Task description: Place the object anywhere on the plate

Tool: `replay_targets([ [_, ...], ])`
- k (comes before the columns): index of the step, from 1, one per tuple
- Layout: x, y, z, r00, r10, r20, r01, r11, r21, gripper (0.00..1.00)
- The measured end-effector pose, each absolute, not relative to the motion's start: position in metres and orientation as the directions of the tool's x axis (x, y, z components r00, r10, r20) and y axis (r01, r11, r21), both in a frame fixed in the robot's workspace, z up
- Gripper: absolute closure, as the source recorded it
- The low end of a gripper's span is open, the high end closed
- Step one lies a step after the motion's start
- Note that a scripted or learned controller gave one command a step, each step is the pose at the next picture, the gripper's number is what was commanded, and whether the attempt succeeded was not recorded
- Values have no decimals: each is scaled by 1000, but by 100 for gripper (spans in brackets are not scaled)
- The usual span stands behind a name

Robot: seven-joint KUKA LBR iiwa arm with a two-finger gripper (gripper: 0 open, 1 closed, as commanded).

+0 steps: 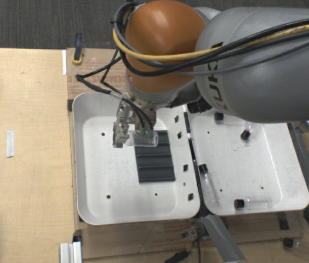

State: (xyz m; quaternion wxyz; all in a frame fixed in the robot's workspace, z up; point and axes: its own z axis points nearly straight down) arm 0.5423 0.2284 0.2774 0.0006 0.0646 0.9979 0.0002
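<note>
I saw the end effector (pixel 128 135) over the left bin (pixel 91 196), beside a ribbed black plate (pixel 155 166); I couldn't tell its grip state.

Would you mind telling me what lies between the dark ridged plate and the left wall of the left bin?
In the camera view, only bare white bin floor lies between the dark ridged plate and the left wall of the left bin.

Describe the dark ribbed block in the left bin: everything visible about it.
The dark ribbed block is a black, roughly rectangular slab with parallel ridges across its top, matte like rubber or plastic. It lies flat on the left bin's white floor, near the middle-right. The gripper hangs over its upper end, hiding that edge; contact cannot be judged.
</note>
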Motion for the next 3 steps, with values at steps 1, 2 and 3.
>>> replay_targets([
  [1, 542, 228, 270, -993, -119, 0, -119, 993, 0, 100],
  [2, 625, 220, 280, -998, 70, -3, 70, 998, 0, 100],
  [3, 609, 228, 242, -997, -75, -1, -75, 997, 0, 100],
])
